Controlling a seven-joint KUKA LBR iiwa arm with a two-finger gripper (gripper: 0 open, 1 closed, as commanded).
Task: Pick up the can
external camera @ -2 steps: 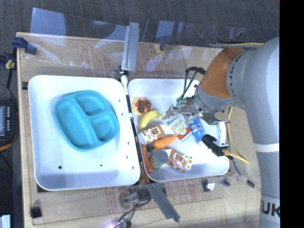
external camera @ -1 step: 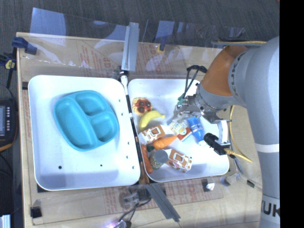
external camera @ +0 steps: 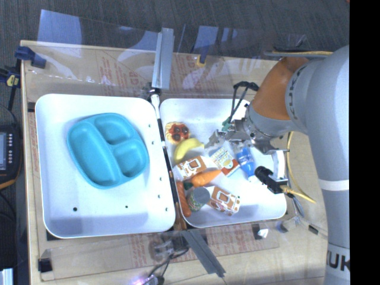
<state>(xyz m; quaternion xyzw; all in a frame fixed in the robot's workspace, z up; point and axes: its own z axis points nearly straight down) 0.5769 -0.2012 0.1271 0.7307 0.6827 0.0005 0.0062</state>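
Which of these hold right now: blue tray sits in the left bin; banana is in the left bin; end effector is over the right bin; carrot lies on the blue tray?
1. The blue tray sits in the left bin. True.
2. The banana is in the left bin. False: it lies in the right bin.
3. The end effector is over the right bin. True.
4. The carrot lies on the blue tray. False: it is in the right bin, below the banana.

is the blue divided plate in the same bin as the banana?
No: the blue divided plastic plate lies in the left white bin, while the yellow banana lies in the right white bin.
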